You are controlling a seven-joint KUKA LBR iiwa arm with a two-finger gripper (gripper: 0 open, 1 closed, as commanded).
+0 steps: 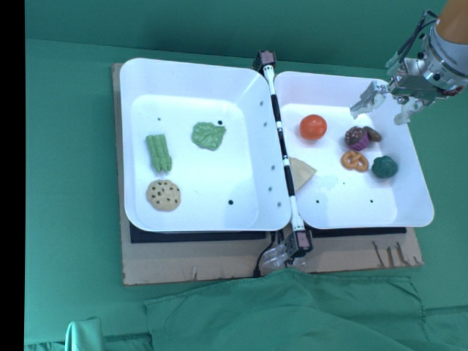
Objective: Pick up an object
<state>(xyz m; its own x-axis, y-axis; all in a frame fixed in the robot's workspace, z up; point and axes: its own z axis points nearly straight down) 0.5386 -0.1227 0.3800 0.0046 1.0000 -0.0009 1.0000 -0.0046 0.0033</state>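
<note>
My gripper [385, 105] hangs over the far right part of the right bin [409, 196], fingers spread open with nothing between them. Just below it in that bin lie a purple muffin-like piece [357, 137], a pretzel [355, 161] and a dark green broccoli piece [385, 167]. An orange-red ball [313, 126] rests to the left of these, and a tan wedge [300, 173] sits against the divider. The left bin [139, 210] holds green asparagus [159, 153], a lettuce leaf [208, 135] and a chocolate-chip cookie [163, 194].
A black-and-white striped bar [281, 152] runs between the two bins, with a clamp [287, 253] at its near end. Both bins sit on a cardboard sheet [219, 273]. Green cloth [292, 316] bunches along the front edge.
</note>
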